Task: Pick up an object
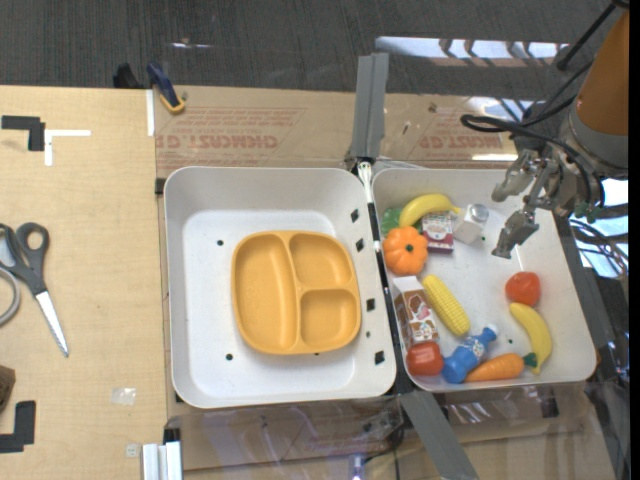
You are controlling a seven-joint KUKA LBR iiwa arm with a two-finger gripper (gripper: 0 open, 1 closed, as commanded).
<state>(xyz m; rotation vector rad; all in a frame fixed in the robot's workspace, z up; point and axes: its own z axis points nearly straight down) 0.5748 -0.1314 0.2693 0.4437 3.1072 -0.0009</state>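
Camera view: fingers [515,230] spread, holding nothing, above right bin [575,368] near tomato [522,288].

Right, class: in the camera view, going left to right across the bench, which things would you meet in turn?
Scissors → yellow divided plate in the left bin → small pumpkin → corn cob → red tomato, with the pincer above it.

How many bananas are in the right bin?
2. One banana lies at the right bin's far left, above the pumpkin; the other banana lies near its right edge, below the tomato.
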